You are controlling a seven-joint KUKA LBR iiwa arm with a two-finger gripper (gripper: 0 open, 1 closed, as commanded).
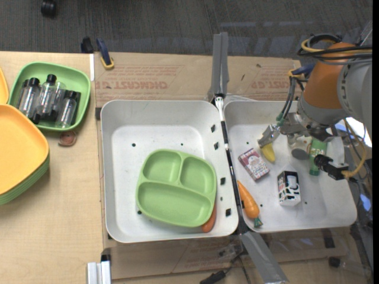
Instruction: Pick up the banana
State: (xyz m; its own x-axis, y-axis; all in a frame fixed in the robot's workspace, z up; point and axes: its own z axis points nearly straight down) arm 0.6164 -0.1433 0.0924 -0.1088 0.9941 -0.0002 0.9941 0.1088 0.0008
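Small yellow plastic banana (269, 152) lies in the right shallow white bin (331, 218), upper-middle part, just right of a pink-and-white snack packet (253, 164). Grey KUKA arm w/ orange band (324, 87) reaches in from the right; its two-finger gripper (283, 134) sits low over the bin, right above the banana. One grey finger (267, 136) angles down-left, tip touching or just off the banana's top end. Can't tell if the fingers are spread or clenched, nor whether the banana is betw. them.

Same bin: black-and-white small carton (289, 189) lower centre, well apart from the banana; orange toy carrot w/ green top (249, 203) along the bin's left wall, near the front.

Left shallow white bin (118, 158) holds a light-green divided plate (177, 187), w/ an orange-red item (208, 222) peeking from under its lower right edge.

On the desk (53, 229), far left: green square tray of dark-capped clear bottles (50, 97), plus a stack of orange plates (19, 155).
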